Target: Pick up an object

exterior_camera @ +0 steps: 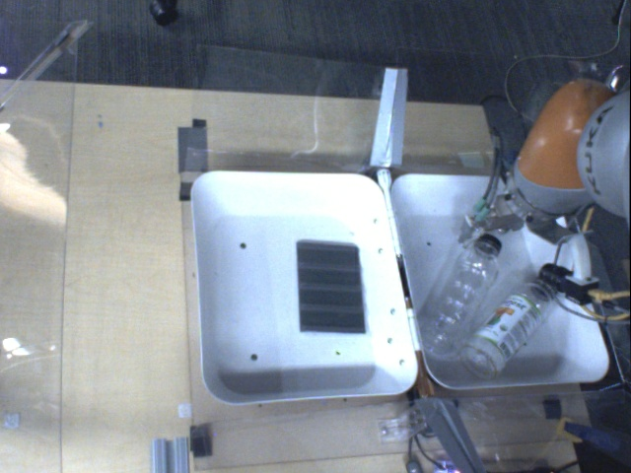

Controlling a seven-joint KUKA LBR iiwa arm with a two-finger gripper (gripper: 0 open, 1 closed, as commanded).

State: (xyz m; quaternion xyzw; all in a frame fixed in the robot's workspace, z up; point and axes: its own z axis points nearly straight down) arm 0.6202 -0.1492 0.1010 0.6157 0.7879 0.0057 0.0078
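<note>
Hovering over the right bin (592, 358), my jaws (485, 223) sit by the cap of the clear bottle (455, 294); whether they are apart or together I cannot tell. Beside it lies a labelled bottle (508, 328). I should centre on the clear bottle's neck, since smooth plastic probably rolls. The left bin (227, 264) is well away.

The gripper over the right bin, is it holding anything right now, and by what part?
It cannot be told. The arm's wrist hangs over the right bin, above two clear plastic bottles, which lie on the bin floor.
</note>
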